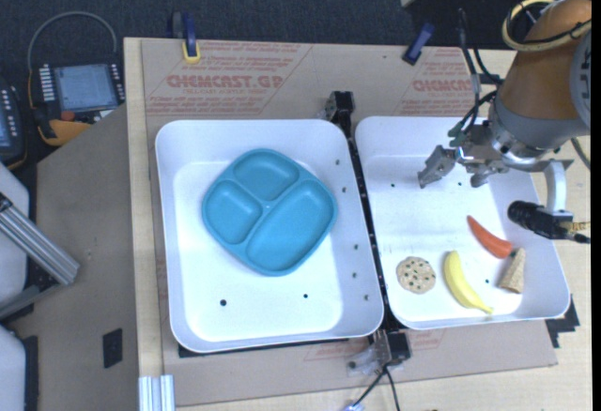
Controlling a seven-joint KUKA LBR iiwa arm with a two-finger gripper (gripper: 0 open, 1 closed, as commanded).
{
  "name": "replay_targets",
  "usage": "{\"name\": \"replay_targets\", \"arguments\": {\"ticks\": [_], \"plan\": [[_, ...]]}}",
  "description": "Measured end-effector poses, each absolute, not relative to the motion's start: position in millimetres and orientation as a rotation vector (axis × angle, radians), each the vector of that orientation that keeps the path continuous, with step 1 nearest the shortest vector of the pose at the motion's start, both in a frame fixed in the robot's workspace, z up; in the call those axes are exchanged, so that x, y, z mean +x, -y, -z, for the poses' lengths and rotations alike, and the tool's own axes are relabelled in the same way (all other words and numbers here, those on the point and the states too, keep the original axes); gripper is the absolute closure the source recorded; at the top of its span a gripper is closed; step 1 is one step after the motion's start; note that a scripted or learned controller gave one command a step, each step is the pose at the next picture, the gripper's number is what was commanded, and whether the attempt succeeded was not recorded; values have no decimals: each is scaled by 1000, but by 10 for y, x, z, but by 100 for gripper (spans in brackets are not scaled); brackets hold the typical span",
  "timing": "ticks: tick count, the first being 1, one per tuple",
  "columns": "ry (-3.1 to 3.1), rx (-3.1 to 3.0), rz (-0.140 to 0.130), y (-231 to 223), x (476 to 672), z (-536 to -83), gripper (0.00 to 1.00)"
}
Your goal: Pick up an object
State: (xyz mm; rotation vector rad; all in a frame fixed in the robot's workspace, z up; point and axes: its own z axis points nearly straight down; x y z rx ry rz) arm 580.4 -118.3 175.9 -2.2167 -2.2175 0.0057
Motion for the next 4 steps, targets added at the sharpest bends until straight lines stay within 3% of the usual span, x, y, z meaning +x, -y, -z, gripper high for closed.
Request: {"name": "replay_targets", "arguments": {"ticks": [2,3,4], "plan": [[2218,-2220,-2,1193,5778,-822,0],[2222,-2224,2,1195,5792,-954,100],[2227,-2226,6,1255,5868,-1561,100]]}}
